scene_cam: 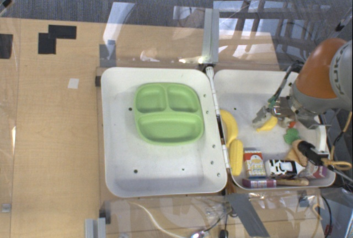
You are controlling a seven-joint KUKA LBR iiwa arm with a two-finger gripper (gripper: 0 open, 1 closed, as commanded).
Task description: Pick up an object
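2 white bins in the camera view: the gripper point(268, 115) hangs low in the right bin point(237, 85), jaws slightly apart around a small yellow piece point(267, 124). Barely pinched, it could slip out on lifting.

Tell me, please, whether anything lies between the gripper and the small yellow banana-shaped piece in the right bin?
Nothing visible does. The two-finger gripper is directly at the small yellow banana-shaped piece, on bare floor of the right white bin; the green toy lies off to one side.
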